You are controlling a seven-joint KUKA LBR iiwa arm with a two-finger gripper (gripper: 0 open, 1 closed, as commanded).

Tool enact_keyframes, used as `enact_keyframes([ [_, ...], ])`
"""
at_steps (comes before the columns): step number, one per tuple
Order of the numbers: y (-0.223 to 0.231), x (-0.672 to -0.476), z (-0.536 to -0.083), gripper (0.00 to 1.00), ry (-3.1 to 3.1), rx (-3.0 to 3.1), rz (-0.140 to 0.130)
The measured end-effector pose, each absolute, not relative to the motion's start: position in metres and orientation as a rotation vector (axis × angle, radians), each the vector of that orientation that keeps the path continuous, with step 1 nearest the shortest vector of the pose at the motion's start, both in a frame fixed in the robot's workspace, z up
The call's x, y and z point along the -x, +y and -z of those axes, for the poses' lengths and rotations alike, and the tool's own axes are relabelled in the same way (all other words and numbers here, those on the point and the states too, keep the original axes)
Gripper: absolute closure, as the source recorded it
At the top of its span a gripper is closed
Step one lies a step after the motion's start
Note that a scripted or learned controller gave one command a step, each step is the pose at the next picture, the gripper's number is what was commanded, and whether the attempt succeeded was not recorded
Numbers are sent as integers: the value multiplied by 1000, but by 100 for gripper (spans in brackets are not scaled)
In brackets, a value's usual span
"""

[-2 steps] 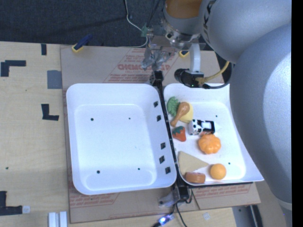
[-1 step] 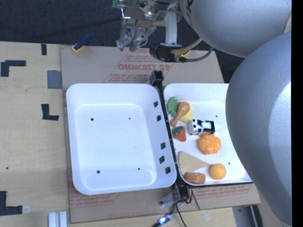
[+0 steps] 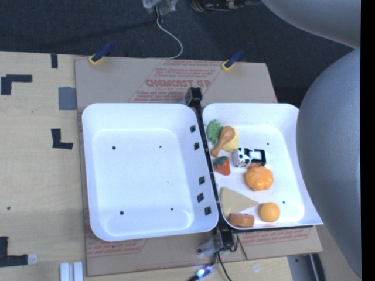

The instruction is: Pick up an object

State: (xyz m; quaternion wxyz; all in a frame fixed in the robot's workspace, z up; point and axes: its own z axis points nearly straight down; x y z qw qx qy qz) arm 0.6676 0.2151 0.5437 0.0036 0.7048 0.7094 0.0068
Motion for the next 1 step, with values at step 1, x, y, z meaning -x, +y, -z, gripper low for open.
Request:
enact_keyframes([
  [1, 162, -650, -535, 100, 2219, -2224, 3],
])
